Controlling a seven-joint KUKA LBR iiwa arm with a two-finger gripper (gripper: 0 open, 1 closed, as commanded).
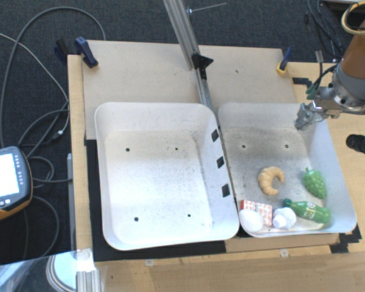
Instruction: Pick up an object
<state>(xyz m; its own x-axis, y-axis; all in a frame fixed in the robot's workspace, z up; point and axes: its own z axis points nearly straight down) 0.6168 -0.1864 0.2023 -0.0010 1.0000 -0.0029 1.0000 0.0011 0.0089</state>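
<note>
The grey two-finger gripper (304,118) hangs over the far right edge of the right shallow white bin (255,123); whether it grips anything cannot be told. Nearer the camera lie a tan croissant (271,179), green grape bunch (314,183) and green bottle (304,211).

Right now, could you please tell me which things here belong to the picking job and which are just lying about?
For the job:
gripper
croissant
green grapes
green bottle
red-and-white carton
right bin

Lying about:
left bin
blue clamp
handheld pendant
</note>
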